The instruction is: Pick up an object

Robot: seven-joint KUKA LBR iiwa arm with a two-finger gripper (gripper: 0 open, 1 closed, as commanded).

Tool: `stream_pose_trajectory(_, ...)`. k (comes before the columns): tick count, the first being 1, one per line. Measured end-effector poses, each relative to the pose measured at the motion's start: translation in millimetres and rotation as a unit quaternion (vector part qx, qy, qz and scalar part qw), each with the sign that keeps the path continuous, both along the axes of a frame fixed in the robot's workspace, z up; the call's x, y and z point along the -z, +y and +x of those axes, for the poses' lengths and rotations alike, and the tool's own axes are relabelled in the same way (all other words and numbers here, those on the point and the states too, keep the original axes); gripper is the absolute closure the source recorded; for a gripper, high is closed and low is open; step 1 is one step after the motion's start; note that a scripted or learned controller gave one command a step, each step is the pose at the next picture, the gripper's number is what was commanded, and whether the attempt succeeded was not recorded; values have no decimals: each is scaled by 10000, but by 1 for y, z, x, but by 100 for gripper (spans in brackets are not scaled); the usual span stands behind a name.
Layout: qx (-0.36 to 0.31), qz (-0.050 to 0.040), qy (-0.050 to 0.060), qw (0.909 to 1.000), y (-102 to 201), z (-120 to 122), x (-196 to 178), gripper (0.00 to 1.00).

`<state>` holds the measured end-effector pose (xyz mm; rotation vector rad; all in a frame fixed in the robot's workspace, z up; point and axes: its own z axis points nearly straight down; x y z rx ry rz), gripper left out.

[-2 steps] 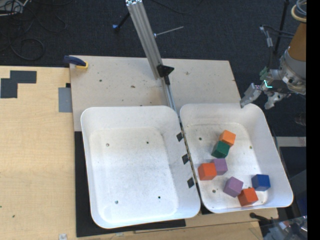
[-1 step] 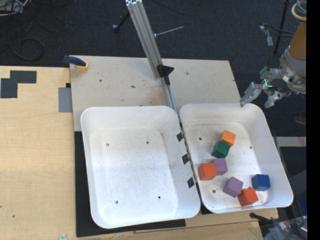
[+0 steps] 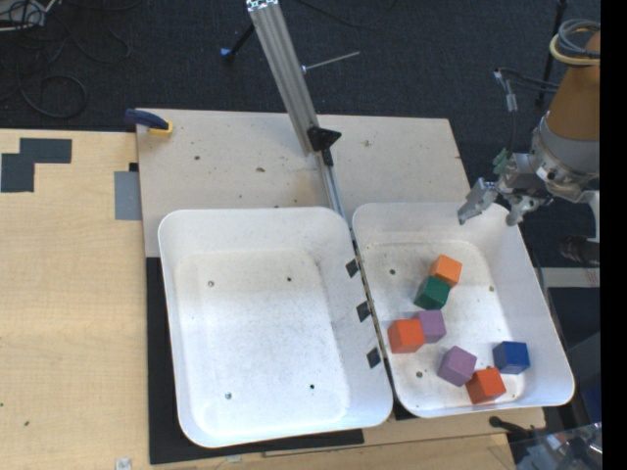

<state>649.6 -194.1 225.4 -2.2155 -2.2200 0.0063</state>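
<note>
Nearest the lens: front rim of left bin (image 3: 284, 437), shallow, white, floor speckled with small dark dots. Just beside it on the right, right bin (image 3: 554, 355), rims nearly touching, three small black clips (image 3: 363, 310) along the seam.

All blocks in right bin, none in left:
- orange block (image 3: 448, 269) furthest back, touching green block (image 3: 433, 293) just below it.
- purple block (image 3: 432, 324) mid-bin, touching red-orange block (image 3: 407, 336) on its left.
- second purple block (image 3: 458, 365) toward front, touching another red-orange block (image 3: 486, 386) at front rim.
- blue block (image 3: 511, 356) near right wall, just above that front red-orange block.

Gripper (image 3: 496, 204) at back right corner of right bin, above the rim, well apart from every block. Fingers spread, pointing down and left, nothing between them. Grey wrist and orange band (image 3: 576, 96) above it, reaching in from the right.

Behind bins: pale speckled board (image 3: 235, 160), slanted aluminium rail (image 3: 284, 67) with black bracket at its foot running down to the seam between bins. Blue-and-yellow clamp (image 3: 147, 120) at board's back left corner. Wooden bench top (image 3: 59, 302) left, with grey patches. Dark carpet and cables at the back.
</note>
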Motion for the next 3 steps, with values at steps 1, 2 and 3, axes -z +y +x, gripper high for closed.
stream_pose_trajectory(1, -2, 6, 5, 10000, 8, -6, 49, 0)
stream_pose_trajectory(2, -10, 7, 16, 10000, 10, -5, 113, 0)
stream_pose_trajectory(3, -8, -1, -20, 10000, 9, -3, 99, 100)
